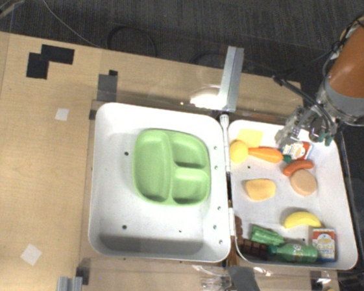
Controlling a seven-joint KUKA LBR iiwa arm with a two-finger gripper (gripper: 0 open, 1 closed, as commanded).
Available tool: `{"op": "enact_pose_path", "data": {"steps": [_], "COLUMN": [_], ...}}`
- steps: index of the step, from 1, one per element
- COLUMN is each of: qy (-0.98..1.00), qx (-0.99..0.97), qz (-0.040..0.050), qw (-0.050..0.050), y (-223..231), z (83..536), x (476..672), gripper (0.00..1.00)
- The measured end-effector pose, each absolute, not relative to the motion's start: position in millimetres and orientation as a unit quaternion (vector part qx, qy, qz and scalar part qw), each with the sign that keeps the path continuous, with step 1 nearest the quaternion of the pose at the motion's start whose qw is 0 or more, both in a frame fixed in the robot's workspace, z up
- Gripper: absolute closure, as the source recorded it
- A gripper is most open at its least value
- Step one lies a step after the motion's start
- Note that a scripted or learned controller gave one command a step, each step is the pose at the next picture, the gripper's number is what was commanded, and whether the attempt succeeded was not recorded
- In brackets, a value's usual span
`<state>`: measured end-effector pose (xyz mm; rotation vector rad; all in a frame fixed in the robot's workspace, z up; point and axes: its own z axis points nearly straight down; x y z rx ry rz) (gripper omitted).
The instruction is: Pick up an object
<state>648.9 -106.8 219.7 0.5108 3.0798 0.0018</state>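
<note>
My gripper (306, 131) hangs over the back of the right bin (347, 212), below the arm's orange band. Just beneath it lies a small white and red item (296, 150), and whether the two touch cannot be made out. Close by are an orange carrot (266, 154), a red sausage-like piece (298, 166) and a round tan disc (304, 183). A yellow lemon (238, 152) and a pale yellow block (251, 137) sit at the bin's back left.
The right bin also holds a yellow-orange lump (259, 189), a banana (302, 220), a small red and white box (323, 242), a green bottle (290, 252) and a dark brown bar (248, 248). A green divided plate (172, 166) lies in the left bin (105, 218).
</note>
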Motion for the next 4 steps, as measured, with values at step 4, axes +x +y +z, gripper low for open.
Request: {"op": "enact_pose_path", "data": {"steps": [4], "qy": [0.961], "qx": [0.278], "qz": [0.0020], "qw": [0.010], "y": [-82], "z": [91], "x": [572.9], "gripper": [0.00]}}
